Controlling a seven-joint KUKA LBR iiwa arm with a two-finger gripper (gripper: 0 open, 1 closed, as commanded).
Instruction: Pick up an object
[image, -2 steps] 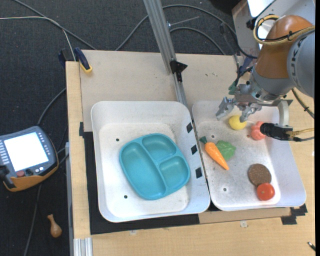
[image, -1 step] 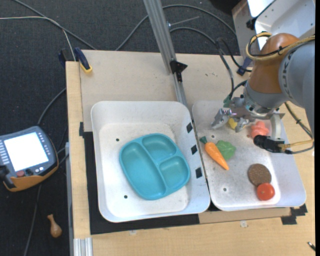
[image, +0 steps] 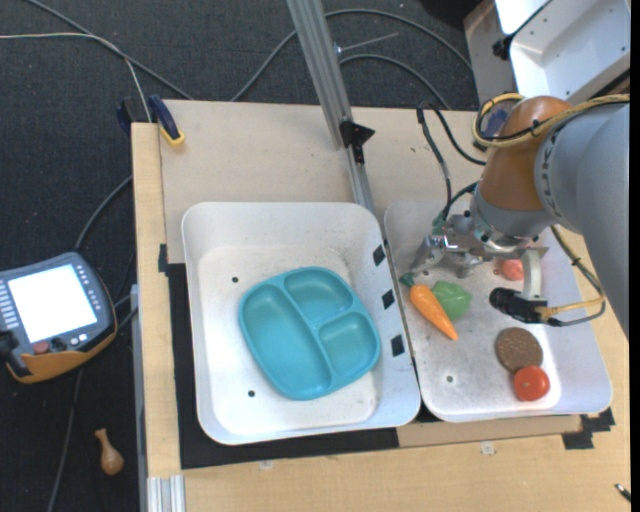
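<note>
Gripper (image: 452, 252) low over right bin (image: 470, 395), claw state unclear; carrot (image: 433, 310) and green piece (image: 452, 297) touching, fingers may nudge both, miss grasp

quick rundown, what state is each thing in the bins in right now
teal tray: lying flat in the left bin, compartments bare
carrot: lying on its side in the right bin, against the green vegetable
brown patty: flat, loose
tomato: loose, beside the patty
gripper: low over the right bin, holding nothing visible
</note>
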